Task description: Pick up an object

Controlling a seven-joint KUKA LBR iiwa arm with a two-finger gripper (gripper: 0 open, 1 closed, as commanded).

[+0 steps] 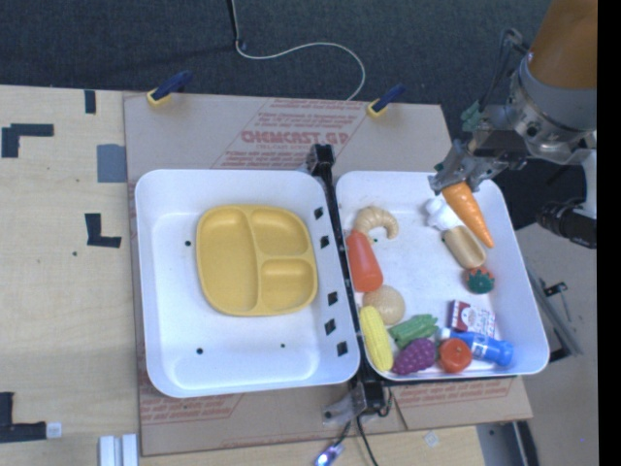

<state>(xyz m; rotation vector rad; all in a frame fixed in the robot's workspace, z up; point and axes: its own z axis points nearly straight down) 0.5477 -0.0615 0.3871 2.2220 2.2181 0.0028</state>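
Camera view: lift under way, judging by gripper (464, 178) clamped on carrot (469, 212) at its top, near right bin's (529, 289) far corner. Next: raise straight, grip firm. Just below carrot: hotdog (463, 248), strawberry (478, 281). Left of carrot: croissant (376, 222), red pepper (364, 262).

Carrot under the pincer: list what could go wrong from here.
1. The carrot hangs tilted just below the pincer; whether the grip is firm cannot be told, so it might slip and drop.
2. It sits close to the right bin's far rim, so a fall could bounce it out.
3. A white piece and a tan sausage-like toy lie right beneath; a dropped carrot could knock them about.
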